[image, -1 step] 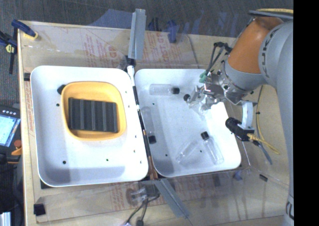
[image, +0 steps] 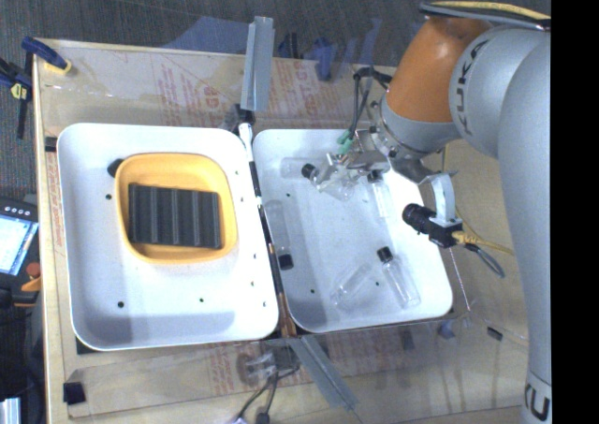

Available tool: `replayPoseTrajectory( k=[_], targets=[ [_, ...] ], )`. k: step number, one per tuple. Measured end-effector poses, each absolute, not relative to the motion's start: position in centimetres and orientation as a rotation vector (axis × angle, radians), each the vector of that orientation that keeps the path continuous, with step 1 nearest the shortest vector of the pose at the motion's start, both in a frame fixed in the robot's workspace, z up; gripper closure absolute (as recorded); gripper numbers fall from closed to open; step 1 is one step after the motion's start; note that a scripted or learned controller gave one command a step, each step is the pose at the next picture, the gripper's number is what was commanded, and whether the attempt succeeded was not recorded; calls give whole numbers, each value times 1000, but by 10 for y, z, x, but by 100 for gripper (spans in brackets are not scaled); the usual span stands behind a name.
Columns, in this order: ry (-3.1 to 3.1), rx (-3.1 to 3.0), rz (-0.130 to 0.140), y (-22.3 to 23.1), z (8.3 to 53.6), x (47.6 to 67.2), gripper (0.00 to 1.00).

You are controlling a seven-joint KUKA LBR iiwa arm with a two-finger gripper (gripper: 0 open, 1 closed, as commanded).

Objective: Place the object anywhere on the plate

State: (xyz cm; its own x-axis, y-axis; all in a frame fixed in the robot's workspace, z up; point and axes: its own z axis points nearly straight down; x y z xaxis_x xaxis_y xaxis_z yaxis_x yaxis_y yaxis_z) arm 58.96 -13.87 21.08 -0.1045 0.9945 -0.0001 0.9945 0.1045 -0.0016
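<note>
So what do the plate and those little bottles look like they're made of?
Plate: looks like matte yellow plastic with a dark ribbed centre, no glare. Bottles: apparently clear plastic or glass, since the white bin shows through them; one has a black cap.

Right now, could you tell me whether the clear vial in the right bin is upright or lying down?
Lying down: the clear vial rests lengthwise on the right bin floor.
</note>
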Motion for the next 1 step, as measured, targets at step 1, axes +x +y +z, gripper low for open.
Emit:
replayPoseTrajectory(
  k=[1],
  targets=[
    [-2607,-1751,3,-74,217,604,100]
  ],
)
